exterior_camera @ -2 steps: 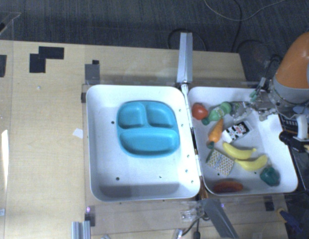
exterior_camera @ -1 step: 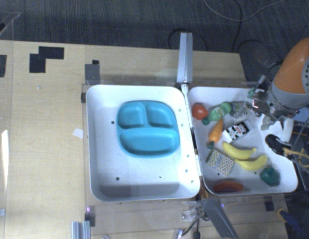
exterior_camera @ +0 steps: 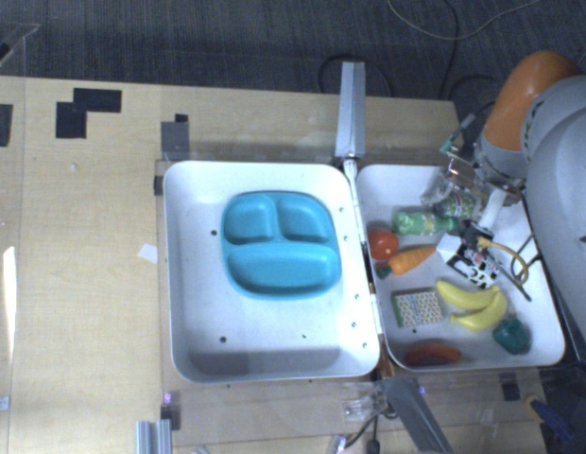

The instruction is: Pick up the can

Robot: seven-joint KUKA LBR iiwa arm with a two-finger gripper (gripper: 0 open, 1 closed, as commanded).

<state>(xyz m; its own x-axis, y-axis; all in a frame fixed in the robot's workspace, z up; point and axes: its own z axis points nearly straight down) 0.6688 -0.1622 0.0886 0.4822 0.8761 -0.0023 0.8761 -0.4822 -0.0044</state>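
A green cylinder [exterior_camera: 414,222], the likeliest can, lies on its side in the upper part of the right bin [exterior_camera: 543,348]. My gripper [exterior_camera: 459,203] hangs just right of it, at or over its right end, under the grey wrist and orange band [exterior_camera: 525,88]. Whether it touches the cylinder is unclear from this angle.
The right bin also holds a red tomato [exterior_camera: 383,244], a carrot [exterior_camera: 412,259], two bananas [exterior_camera: 474,306], a gridded pad [exterior_camera: 417,307], a black-and-white item [exterior_camera: 478,270], a teal piece [exterior_camera: 511,335] and a red item [exterior_camera: 431,354]. A blue divided plate [exterior_camera: 279,244] lies in the left bin [exterior_camera: 194,282].
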